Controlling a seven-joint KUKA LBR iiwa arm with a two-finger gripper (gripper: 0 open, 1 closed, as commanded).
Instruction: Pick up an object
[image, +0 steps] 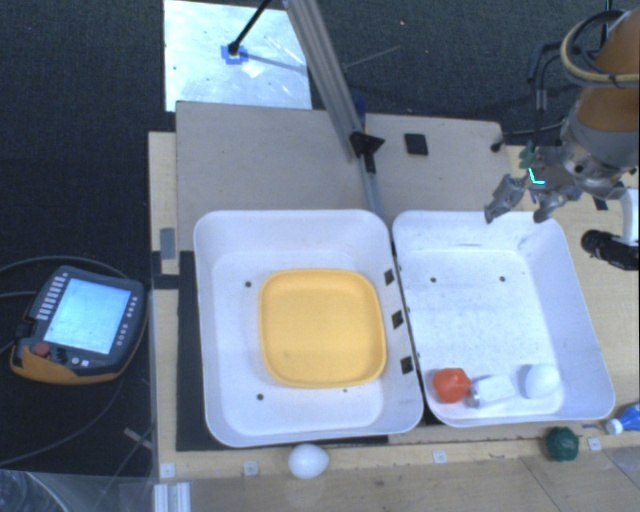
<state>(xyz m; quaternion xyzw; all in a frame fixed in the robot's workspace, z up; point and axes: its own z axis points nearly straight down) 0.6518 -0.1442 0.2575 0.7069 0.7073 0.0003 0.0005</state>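
Approach step. The gripper (521, 207) hangs over the right bin's (575, 290) far rim, jaws apart and empty. The red ball (450, 384) lies at its near wall; next move calls for travel and descent.

My grey arm with the orange band (604, 112) enters from the right edge of the camera view, at the upper right. The wrist points down and to the left. My two-finger metal claw (520, 206) hangs at its end, with both fingers spread apart and nothing between them. One grey fingertip (497, 210) sits left of the other. A small cyan light shows on the claw body.
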